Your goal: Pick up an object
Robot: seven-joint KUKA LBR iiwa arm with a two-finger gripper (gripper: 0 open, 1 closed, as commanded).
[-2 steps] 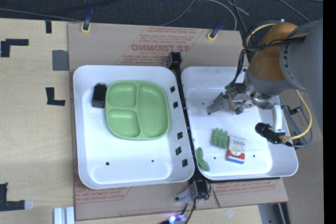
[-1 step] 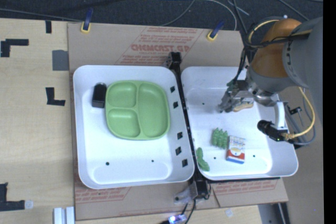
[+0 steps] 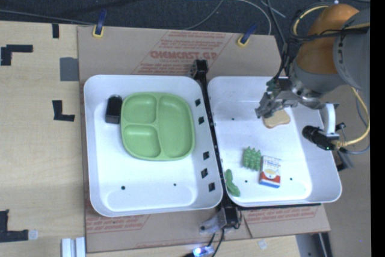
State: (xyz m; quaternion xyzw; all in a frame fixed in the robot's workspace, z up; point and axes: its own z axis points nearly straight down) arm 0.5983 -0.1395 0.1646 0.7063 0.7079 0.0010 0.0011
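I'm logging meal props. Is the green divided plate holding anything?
Empty: the green divided plate shows three bare compartments in the left bin.

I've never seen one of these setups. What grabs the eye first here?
Probably the green divided plate in the left bin, with a small black block at its left edge. Next, the grey and orange arm reaching from the right, its gripper low over a tan piece in the right bin. Nearer the front of that bin lie a green studded toy and a small red and white box.
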